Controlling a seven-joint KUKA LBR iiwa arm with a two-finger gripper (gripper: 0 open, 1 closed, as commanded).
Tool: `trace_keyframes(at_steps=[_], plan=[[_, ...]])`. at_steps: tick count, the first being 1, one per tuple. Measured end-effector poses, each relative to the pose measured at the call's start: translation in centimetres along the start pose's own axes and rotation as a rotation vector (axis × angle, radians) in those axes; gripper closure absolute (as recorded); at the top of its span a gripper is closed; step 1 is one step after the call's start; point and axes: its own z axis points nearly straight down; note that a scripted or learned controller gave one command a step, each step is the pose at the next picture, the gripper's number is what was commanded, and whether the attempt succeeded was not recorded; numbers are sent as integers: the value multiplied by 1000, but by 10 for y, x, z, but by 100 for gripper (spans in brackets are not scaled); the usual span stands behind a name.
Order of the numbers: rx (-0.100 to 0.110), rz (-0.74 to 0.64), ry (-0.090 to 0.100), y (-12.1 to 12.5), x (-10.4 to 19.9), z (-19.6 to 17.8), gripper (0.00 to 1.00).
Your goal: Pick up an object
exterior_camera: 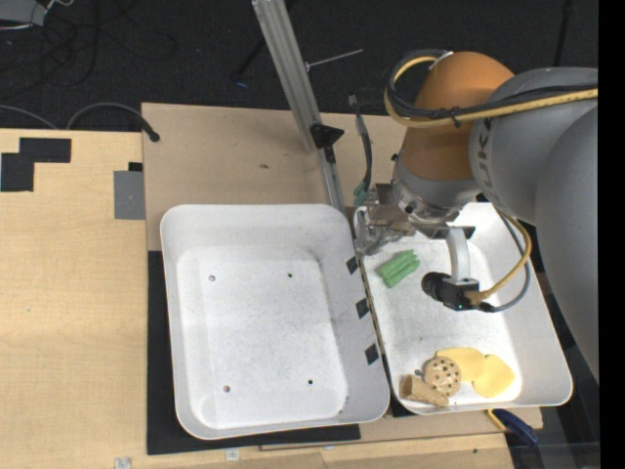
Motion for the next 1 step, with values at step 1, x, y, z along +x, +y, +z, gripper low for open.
trace_keyframes(at_steps=[1], plan=[[-2, -1, 0, 0, 61, 1, 100]])
